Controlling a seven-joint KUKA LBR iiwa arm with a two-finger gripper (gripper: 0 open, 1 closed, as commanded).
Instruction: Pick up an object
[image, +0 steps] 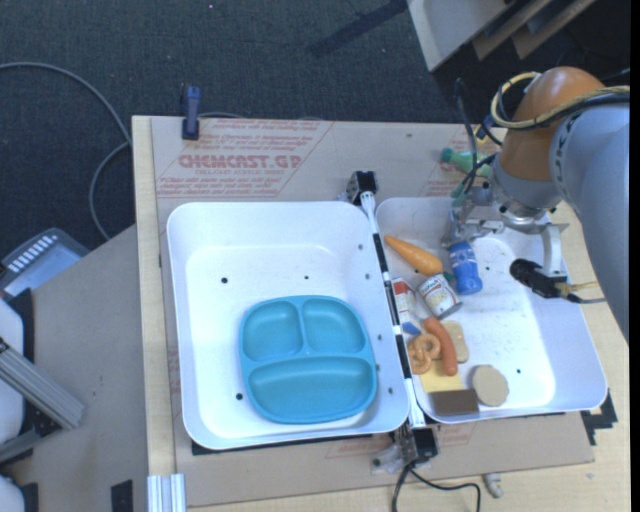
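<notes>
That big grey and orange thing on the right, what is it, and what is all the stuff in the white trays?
It is a robot arm. One camera above the bench looks down on it at a slant. Its end effector is low over the right bin, just above a blue bottle; I cannot tell if it holds anything. That bin also has a carrot, a small can, a sausage, a pretzel and a round cookie. The left bin holds a blue plate with three sections.

Jaws (466, 232) low in right bin (560, 350) over blue bottle (465, 270), beside carrot (414, 255).
</notes>
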